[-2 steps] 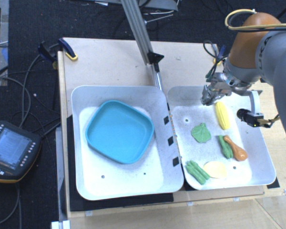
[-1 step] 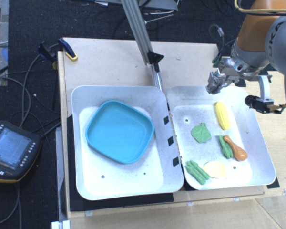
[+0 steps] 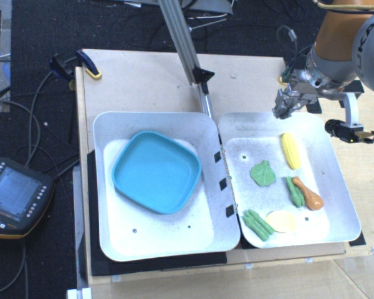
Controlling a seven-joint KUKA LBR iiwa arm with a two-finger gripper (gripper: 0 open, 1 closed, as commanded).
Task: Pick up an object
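Seen from above: two shallow white bins side by side on a pale counter. In the left bin, a blue square plate, tilted slightly. In the right bin, a yellow corn cob near the far side, a green leaf-shaped piece just left of it, an orange carrot with green top toward the right, a green bean pod and a pale yellow slice touching at the near edge. Above the right bin's far rim, the tool, pointing down, nothing between its fingers; whether spread or pressed together, impossible to tell. Left of the counter, a handheld pendant on dark floor
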